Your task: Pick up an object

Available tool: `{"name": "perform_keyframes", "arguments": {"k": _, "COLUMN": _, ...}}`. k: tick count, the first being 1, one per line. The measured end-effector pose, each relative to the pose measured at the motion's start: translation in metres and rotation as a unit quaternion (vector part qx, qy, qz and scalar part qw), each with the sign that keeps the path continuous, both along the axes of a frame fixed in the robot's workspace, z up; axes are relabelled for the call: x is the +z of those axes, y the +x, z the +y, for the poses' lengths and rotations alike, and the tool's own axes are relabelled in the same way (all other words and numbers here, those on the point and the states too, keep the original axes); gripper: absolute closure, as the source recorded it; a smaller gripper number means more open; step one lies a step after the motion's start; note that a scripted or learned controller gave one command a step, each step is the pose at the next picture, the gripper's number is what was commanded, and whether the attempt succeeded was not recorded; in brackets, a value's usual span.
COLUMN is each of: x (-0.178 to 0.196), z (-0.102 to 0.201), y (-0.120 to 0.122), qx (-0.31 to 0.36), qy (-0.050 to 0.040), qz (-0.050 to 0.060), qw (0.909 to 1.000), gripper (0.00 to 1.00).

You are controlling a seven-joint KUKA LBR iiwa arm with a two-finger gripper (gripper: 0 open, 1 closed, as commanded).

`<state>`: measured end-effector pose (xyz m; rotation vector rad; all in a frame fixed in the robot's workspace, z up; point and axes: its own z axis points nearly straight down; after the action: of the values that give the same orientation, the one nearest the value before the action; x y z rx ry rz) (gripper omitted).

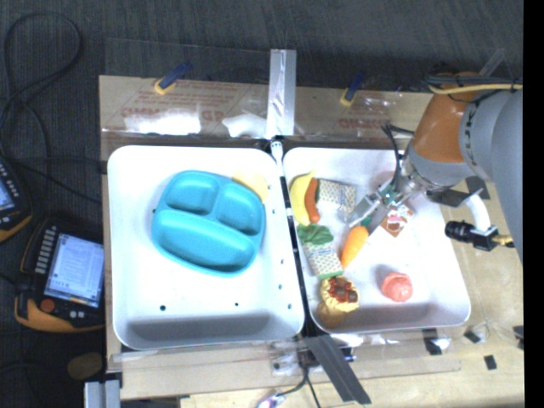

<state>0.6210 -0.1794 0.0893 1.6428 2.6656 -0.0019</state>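
Over the right-hand white bin (pixel 455 300), a grey robot arm with an orange band (pixel 442 134) reaches in from the right edge and slants down and to the left, its wrist above the bin's upper right part. Its gripper (pixel 372 209) sits low among toy food, just above the top of an orange carrot (pixel 354 244) that lies tilted near the bin's middle. Whether the tool is apart, together or clamped on anything cannot be told at this size, and nothing can be seen held. Around the carrot lie a yellow banana (pixel 299 195) against the left wall, a patterned packet (pixel 337 197), a green leafy piece (pixel 316 235), a small tart with red topping (pixel 339 294), a pink-red round fruit (pixel 396 286) and a small red-and-white item (pixel 396 221) just right of the gripper. The left bin (pixel 127 313) carries a blue divided plate (pixel 209 220). Judging by the pose, the step appears to be the approach to a grasp, with the carrot the likely target. The next move would call for closing squarely on one object and lifting straight up, clear of its close neighbours.
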Motion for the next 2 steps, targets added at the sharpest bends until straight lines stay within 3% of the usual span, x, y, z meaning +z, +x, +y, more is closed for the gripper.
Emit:
{"name": "perform_keyframes", "arguments": {"k": 1, "x": -0.001, "z": -0.017, "y": 0.011, "qx": 0.088, "qy": 0.0083, "qz": 0.009, "qw": 0.9960, "gripper": 0.00}}
{"name": "perform_keyframes", "arguments": {"k": 2, "x": -0.001, "z": 0.033, "y": 0.031, "qx": -0.076, "qy": 0.0015, "qz": 0.003, "qw": 0.9971, "gripper": 0.00}}
